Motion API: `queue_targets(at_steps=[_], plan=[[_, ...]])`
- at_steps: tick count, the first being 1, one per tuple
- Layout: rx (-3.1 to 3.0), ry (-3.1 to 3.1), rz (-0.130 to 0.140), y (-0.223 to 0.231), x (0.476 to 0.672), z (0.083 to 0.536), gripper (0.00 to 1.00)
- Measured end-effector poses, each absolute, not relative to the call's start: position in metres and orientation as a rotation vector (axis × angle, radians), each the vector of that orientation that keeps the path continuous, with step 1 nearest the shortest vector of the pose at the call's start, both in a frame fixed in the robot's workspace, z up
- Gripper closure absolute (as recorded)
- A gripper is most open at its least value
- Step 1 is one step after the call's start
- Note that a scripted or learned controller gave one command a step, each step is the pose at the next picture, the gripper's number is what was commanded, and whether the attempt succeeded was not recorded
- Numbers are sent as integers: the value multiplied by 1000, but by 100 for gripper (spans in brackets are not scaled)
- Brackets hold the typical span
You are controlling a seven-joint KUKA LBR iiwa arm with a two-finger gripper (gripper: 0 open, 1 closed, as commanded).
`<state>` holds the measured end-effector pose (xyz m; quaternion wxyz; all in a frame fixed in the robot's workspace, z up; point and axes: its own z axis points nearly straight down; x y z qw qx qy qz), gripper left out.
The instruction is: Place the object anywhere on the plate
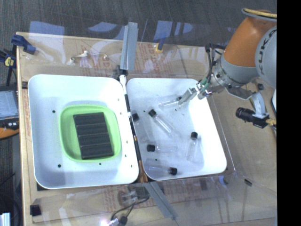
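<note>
My claw (192, 94) hung over the right bin's (214, 126) upper right corner, above clear vials (162, 122); I could not tell its grip. The green plate (68, 147) sat in the left bin (40, 126).

Green plate (67, 140) in left bin, clear black-capped vials (160, 120) — scattered in right bin

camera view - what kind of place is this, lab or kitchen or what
Most likely a robotics lab bench: two white bins side by side on a taped board, clear vials scattered in the right one, and a grey-and-orange arm's gripper reaching in.
</note>
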<state>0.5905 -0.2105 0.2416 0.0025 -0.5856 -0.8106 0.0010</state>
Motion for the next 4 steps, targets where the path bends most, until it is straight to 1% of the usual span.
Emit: queue_targets(at_steps=[4], plan=[[-1959, -2459, 0, -211, 616, 249, 0]])
